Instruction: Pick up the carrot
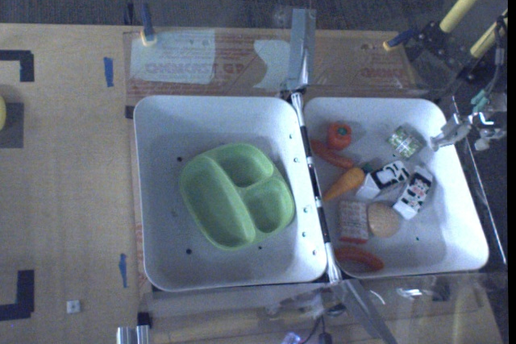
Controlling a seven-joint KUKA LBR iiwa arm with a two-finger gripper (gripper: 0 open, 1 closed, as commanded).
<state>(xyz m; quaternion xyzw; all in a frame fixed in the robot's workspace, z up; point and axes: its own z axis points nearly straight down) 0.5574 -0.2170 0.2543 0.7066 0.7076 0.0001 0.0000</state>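
Well apart: carrot (345, 182) left of jaws (448, 134).

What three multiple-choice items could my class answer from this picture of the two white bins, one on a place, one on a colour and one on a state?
1. Where does the carrot lie?
A. in the right bin
B. on the green plate
C. on the bench outside the bins

2. What colour is the divided plate in the left bin?
A. red
B. green
C. blue

3. What state is the carrot in?
A. gripped and raised above the bins
B. standing on end on the plate
C. lying on the bin floor among other items

Answers:
1 A, the carrot lies in the right bin, near the wall between the bins.
2 B, the plate with three compartments is pale green.
3 C, the carrot rests flat beside a black-and-white carton, apart from the gripper at the bin's right rim.
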